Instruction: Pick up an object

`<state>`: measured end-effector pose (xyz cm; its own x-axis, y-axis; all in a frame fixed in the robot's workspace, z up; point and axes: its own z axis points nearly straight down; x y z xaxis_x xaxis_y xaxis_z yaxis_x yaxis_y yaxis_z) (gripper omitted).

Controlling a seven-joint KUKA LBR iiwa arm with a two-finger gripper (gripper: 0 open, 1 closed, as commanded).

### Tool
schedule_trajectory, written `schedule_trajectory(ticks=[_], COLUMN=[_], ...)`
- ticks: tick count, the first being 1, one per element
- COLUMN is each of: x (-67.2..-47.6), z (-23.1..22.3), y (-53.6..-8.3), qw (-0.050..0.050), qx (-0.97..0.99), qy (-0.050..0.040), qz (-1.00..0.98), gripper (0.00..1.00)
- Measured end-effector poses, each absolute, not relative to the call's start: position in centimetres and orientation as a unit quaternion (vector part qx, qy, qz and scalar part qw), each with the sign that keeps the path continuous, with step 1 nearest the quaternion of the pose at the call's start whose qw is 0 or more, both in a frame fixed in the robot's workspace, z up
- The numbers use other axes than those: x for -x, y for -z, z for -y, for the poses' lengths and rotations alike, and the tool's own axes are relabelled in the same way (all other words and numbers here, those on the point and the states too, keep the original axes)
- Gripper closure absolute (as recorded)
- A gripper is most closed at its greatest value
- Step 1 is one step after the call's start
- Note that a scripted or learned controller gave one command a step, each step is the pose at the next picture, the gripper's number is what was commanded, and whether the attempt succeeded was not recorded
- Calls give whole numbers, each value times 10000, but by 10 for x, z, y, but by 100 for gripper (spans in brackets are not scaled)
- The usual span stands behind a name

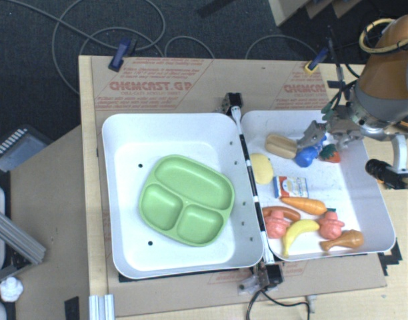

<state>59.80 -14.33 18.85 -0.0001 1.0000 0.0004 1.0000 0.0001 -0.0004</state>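
The surface point(191, 85) is a wooden board covered with brown paper printed in red, and it carries two shallow white bins side by side. The left bin point(124, 145) holds a green plate point(185, 200) with three compartments, lying a little toward the bin's near right part. The right bin point(371, 205) holds the toys.

The arm point(387, 72) comes in from the right, its orange band above the far right corner of the right bin, and its gripper point(322, 139) hangs low over the far part of that bin. Whether the gripper is wide or narrow cannot be told from here, and nothing can be seen held in it.

Just left of the gripper lies a tan bread roll point(282, 146), and touching the gripper's near side is a blue toy point(307, 156) with a small red and green piece point(331, 155) just right of it. Nearer, by the bin's left wall, sits a pale yellow lemon point(262, 168). Right of and nearer than the lemon is a small white carton point(292, 186) with blue edges, and an orange carrot point(303, 205) lies touching its near side. In the near part of the bin are a pink sausage-like toy point(277, 221), a yellow banana point(299, 233), a pink strawberry-like toy point(331, 225) and a brown drumstick point(343, 241), close together in a row from left to right.
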Motion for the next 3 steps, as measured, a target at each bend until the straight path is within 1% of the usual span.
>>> schedule_trajectory(ticks=[1, 2, 3], x=[-630, -615, -615], z=[175, 175, 175], y=[-88, -87, -96], qw=[-25, -15, -17], qx=[7071, 7072, 7073], qy=[9, 7, 6], qz=[7071, 7070, 7069], gripper=[0, 0, 100])
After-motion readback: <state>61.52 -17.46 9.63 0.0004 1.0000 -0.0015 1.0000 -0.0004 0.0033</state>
